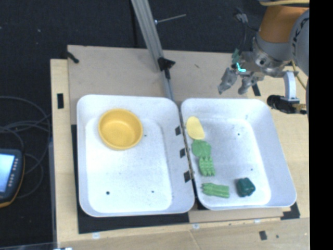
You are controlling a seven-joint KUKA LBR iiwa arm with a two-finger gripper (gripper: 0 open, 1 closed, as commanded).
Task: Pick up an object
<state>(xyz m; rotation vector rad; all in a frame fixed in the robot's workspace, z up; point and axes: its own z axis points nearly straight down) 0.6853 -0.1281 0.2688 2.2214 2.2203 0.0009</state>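
Up high, the claw (237, 85) hangs spread open and bare above the right bin's (260, 108) far rim. Best target: the dark green block (245, 187), lying apart near the front; it should descend straight, fingers straddling it.

light: even, overhead | bins (130, 155): bright, near overexposed | surround: dark | shadows: soft | focus: slightly soft

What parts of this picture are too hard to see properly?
- Camera view: the arm is cut off by the top edge, so its upper part is out of the frame.
- The small green pieces in the right bin are too tiny to name.
- The screen at the left edge is cut off.
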